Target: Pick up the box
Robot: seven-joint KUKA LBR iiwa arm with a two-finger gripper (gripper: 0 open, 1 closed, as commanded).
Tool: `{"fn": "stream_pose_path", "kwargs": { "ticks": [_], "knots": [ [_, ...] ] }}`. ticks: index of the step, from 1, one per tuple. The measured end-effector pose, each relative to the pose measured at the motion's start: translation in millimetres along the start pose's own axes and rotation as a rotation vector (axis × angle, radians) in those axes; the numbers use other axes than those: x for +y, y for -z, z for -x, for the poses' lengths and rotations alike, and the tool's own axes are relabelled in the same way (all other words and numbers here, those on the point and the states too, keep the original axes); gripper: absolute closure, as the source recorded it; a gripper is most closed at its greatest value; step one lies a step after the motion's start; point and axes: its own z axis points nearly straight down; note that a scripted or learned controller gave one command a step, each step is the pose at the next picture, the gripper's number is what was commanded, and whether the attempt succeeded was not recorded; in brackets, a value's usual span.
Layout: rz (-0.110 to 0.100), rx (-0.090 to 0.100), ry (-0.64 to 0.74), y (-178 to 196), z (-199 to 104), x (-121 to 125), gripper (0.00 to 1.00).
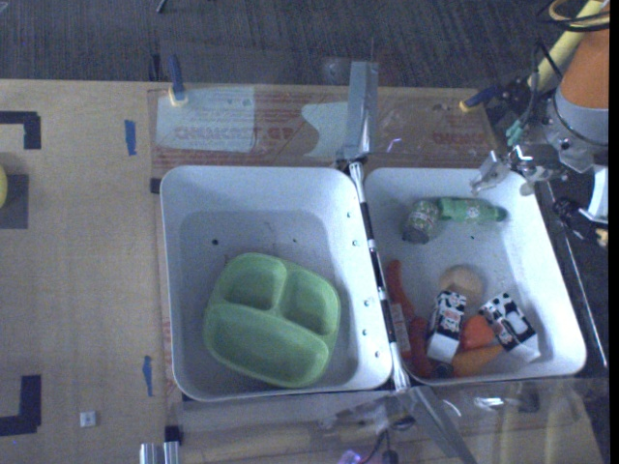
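Side by side on a pale wooden counter (77, 288): two shallow white bins, touching along their inner walls.

In the right bin (566, 303), near its front edge: two small boxes printed in black and white. Left box (448, 322) upright and a little tilted, just inside the front edge. Right box (510, 322) lying at a slant toward the front right corner. Wedged between them and touching both: an orange carrot-shaped piece (474, 344). Just behind the left box: a round tan item (464, 280). Along the bin's left wall: a long red piece (401, 312), running from mid-wall to the front left corner. Near the far edge: a green bottle (455, 211) on its side, lying across the bin.

In the left bin (184, 220): a green divided plate (273, 319), resting toward the front edge at a slight angle.

Over the right bin's far right corner: the grey arm with orange band (585, 80), reaching in from the right. Jaws apart, with nothing between them, hanging above the bin's far rim, beside the bottle's right end and well apart from both boxes.

Beyond the bins on the counter: a clear labelled sheet (218, 124) by the far edge, and strips of blue tape (130, 136) toward the left.
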Motion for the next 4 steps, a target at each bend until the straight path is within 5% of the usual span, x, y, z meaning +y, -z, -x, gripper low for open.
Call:
{"fn": "stream_pose_path", "kwargs": {
  "ticks": [1,2,3,4],
  "knots": [
    [0.0,0.0,0.011,-76,14,-32,0.0],
    [-0.002,0.001,-0.115,-72,-6,-67,0.0],
    [0.004,-0.002,-0.029,-127,-17,4,0.0],
    [-0.029,-0.004,0.265,-127,-29,15,0.0]
  ]
}}
